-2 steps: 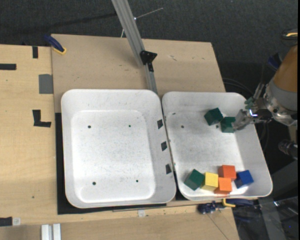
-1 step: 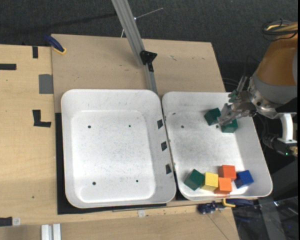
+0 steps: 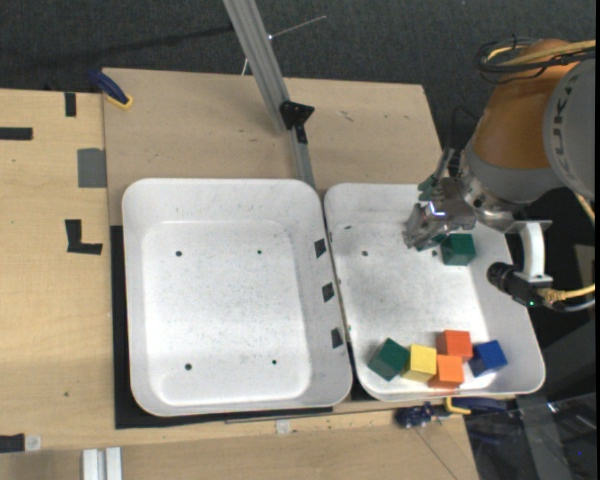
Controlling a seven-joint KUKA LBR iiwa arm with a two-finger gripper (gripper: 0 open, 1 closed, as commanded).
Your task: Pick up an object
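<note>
The gripper [image 3: 427, 226] hovers over the right bin's [image 3: 400, 288] far right corner, just beside a dark green block [image 3: 458, 249]; its finger opening cannot be told.

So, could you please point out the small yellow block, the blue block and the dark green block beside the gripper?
Small yellow block [image 3: 423, 359]: camera view, top face.
Blue block [image 3: 489, 355]: camera view, top face.
Dark green block [image 3: 458, 249]: camera view, visible face centre.
</note>
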